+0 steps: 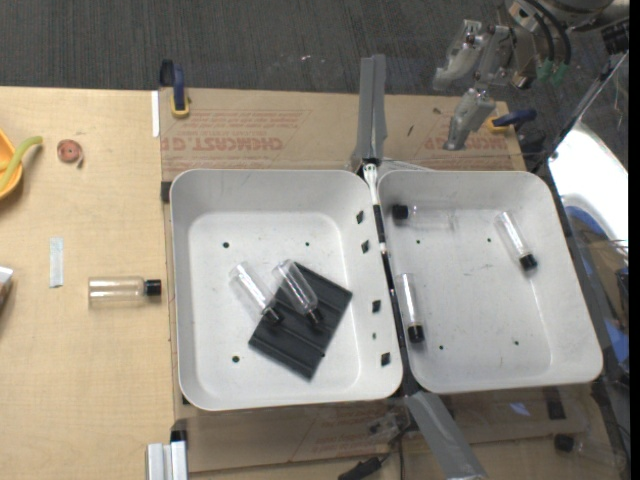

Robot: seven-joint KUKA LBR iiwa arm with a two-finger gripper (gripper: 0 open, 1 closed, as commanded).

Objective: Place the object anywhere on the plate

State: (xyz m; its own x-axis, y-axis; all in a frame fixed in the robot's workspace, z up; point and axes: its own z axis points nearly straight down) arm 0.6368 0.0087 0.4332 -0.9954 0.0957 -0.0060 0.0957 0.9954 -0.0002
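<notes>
Starting at the gripper (468, 128): you see it hanging above the cardboard behind the right bin (570, 268), well clear of both bins. You cannot tell from this slant whether it is spread or pressed together, and nothing shows in its grasp.

- Arm (520, 28): enters from the upper right, with cabling bunched at the wrist.
- Right bin, contents:
  - One clear tube with a black cap (517, 240) lies slanted near the right wall.
  - A second capped tube (409, 308) lies along the left wall, cap toward you.
  - A small black piece (400, 211) sits in the far left corner.
- Left bin (200, 358), contents:
  - The black plate (305, 340), ribbed and turned at an angle, sits in the near middle.
  - One clear tube (298, 288) rests on the plate's far part.
  - Another tube (250, 290) lies just beside it, its black end on the plate's edge and its clear body out over the bin floor.
- Bench to the left of the bins:
  - You have a clear bottle with a dark cap (120, 288) lying on its side.
  - You also have a small white strip (56, 263), a reddish disc (68, 150) and a yellow object (10, 163) at the frame's edge.
- Blue clamp (172, 78): stands at the cardboard's far left corner.
</notes>
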